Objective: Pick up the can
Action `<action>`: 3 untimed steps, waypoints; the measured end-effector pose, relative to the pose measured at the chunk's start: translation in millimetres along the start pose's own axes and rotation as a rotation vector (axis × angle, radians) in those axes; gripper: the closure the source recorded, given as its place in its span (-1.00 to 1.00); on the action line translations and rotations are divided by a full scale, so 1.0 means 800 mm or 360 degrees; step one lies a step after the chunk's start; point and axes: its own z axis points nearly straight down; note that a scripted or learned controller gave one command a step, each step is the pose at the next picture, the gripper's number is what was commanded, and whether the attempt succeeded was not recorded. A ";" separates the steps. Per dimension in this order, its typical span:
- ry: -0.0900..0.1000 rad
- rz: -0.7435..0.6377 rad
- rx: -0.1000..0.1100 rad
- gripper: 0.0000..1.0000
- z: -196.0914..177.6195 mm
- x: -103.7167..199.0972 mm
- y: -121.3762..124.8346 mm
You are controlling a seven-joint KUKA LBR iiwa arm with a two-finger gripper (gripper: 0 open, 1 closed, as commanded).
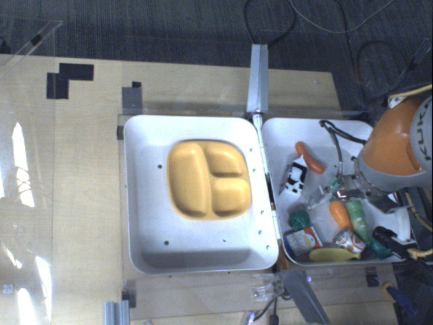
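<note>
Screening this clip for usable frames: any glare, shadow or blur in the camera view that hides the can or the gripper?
Camera view: soft overall; the can is small and blurry but recognisable. Window glare streaks the clear panel at left, away from both bins. The arm shades the right bin, leaving the gripper murky.

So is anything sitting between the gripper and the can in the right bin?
Yes. The orange carrot lies between the gripper and the can, with a green item close beside it.
</note>
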 end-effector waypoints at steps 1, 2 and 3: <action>-0.0008 -0.0174 -0.0021 -1.00 0.009 -0.001 -0.017; -0.0004 0.0211 -0.0006 -1.00 0.012 -0.053 0.090; -0.0002 0.0654 -0.0006 -1.00 0.012 -0.052 0.084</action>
